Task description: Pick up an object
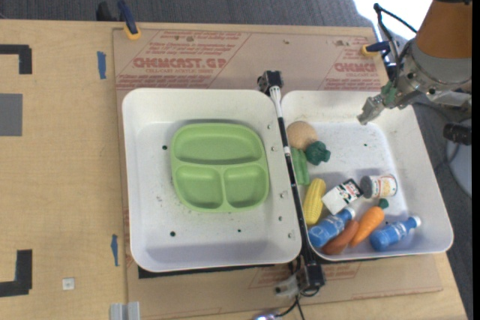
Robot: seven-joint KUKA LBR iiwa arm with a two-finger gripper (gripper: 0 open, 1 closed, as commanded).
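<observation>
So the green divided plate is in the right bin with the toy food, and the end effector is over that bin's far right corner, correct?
Not quite. The camera view shows the green divided plate alone in the left bin; the toy food, such as the corn and carrot, lies in the right bin. The end effector is indeed over the right bin's far right corner.

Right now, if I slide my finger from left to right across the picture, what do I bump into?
Green divided plate in the left bin → yellow corn in the right bin → orange carrot → little can → blue bottle, with the pincer hovering above the right bin's far rim.
</observation>
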